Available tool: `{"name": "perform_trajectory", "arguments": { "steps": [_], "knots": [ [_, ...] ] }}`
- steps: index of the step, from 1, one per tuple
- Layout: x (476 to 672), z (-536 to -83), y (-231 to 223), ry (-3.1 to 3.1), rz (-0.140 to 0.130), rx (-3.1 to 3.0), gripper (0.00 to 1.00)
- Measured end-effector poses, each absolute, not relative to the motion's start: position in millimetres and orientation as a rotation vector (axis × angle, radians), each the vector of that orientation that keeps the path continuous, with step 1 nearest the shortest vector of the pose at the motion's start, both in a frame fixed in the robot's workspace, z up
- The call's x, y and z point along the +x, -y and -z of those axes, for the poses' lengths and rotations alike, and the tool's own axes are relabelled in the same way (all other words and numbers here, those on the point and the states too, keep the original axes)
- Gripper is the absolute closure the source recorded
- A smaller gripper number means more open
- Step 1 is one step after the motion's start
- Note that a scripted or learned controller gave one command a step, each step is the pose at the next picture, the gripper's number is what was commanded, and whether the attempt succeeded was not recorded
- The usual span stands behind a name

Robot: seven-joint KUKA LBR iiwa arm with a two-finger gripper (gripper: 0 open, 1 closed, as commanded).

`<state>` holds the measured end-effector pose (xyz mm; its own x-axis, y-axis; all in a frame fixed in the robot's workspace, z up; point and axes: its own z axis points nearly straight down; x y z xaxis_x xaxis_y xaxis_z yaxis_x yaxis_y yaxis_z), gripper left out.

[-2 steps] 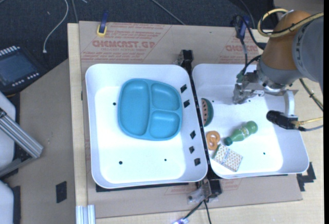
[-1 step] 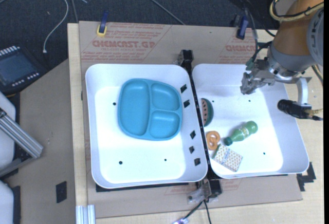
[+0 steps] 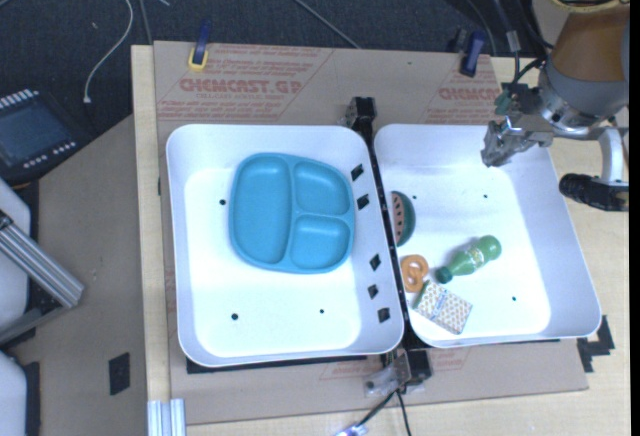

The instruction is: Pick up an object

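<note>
Approach step: gripper (image 3: 497, 156) is hovering over the right bin's (image 3: 560, 224) far edge, carrying nothing; finger state cannot be told. Candidate green bottle (image 3: 470, 258) is lying near the bin's middle, well apart. Next move calls for travelling over it and descending.

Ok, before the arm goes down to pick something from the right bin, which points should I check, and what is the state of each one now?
1. Gripper is above the right bin: ok, over its far corner.
2. Gripper carries nothing: cannot tell, the fingers are too small to read.
3. Targets present: ok, green bottle, pretzel, patterned packet and watermelon slice lie there.
4. Bottle stands free of the walls: ok.
5. Watermelon slice is easy to grasp: not ok, it lies against the divider wall.
6. Blue tray is out of the way: ok, it is in the left bin.
</note>
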<state>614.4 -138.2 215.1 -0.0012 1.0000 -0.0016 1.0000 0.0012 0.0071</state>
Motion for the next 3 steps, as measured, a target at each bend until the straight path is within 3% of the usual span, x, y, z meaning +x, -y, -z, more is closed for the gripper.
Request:
{"name": "perform_trajectory", "arguments": {
  "steps": [2, 3],
  "knots": [
    [603.8, -230.0, 15.5, -2.232, -0.003, 2.215, 1.00],
    [583.7, -231.0, -42.5, -2.232, 0.000, 2.218, 1.00]
  ]
}}
